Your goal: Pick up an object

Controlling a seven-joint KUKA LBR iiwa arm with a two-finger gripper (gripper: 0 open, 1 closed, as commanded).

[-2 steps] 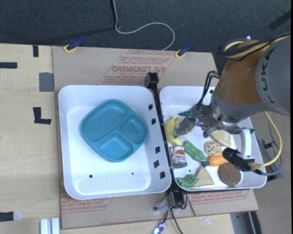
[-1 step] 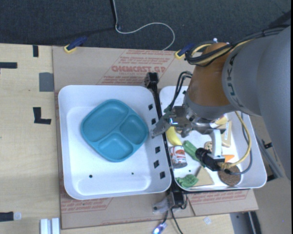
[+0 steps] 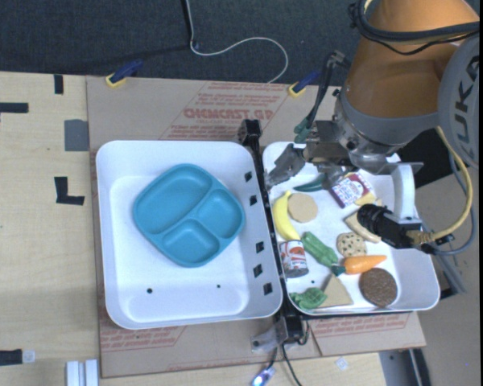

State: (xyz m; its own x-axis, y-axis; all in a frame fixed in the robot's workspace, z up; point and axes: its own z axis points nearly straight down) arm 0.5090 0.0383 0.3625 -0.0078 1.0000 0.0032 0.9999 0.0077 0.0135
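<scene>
Bench top, two shallow white bins side by side on a sheet of printed cardboard [image 3: 225,111]. Left bin [image 3: 117,296]: one blue divided plate [image 3: 188,214], three compartments, lying flat and turned at an angle, nearer the bin's far edge than its near edge; two small dark specks on the bin floor toward the near edge. Right bin [image 3: 423,292]: crowded with toy food. Along its left edge a banana [image 3: 282,217], curved, running far to near; just beside it on the right a round tan cracker [image 3: 303,208]. Below the banana, against the left edge, a small can with a red label [image 3: 294,258], tipped on its side. A green pod-shaped piece [image 3: 319,248] lies slantwise between can and centre. Near the near edge: a green leafy bit [image 3: 309,299] touching a pale wedge [image 3: 336,290]. Toward the right: a chocolate-chip cookie [image 3: 351,244], an orange carrot [image 3: 363,264] just below it, and a dark brown round patty [image 3: 378,285] at the near right corner. A packet with a dark red label [image 3: 348,190] sits at the bin's far side under the arm. Gripper [image 3: 291,163] hangs over the far left corner of the right bin, dark fingers pointing left and down; nothing seen between them, and whether the jaws are apart or together cannot be made out. White cable [image 3: 233,51] loops across the dark floor beyond the bench
</scene>
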